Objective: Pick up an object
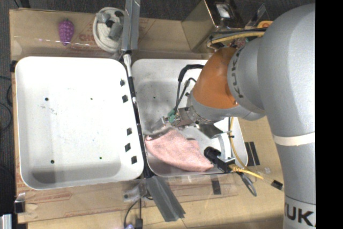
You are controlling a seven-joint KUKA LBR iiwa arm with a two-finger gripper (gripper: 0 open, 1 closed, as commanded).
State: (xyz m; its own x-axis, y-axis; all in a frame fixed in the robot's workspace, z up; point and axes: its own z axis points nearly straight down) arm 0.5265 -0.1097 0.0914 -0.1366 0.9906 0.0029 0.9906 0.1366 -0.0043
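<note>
Honestly, I cannot tell my gripper (172,119) state above the pink cloth (177,152). At six o'clock, soft folds could slip free.

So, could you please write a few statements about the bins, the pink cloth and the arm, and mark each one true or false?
1. The pink cloth lies in the right bin. True.
2. The pink cloth lies in the left bin. False: it lies in the right bin, by its near edge.
3. The gripper is over the right bin, just above the cloth. True.
4. A purple object lies inside the right bin. False: it sits on the bench beyond the left bin's far corner.
5. The arm carries a blue band above the wrist. False: the band is orange.
</note>
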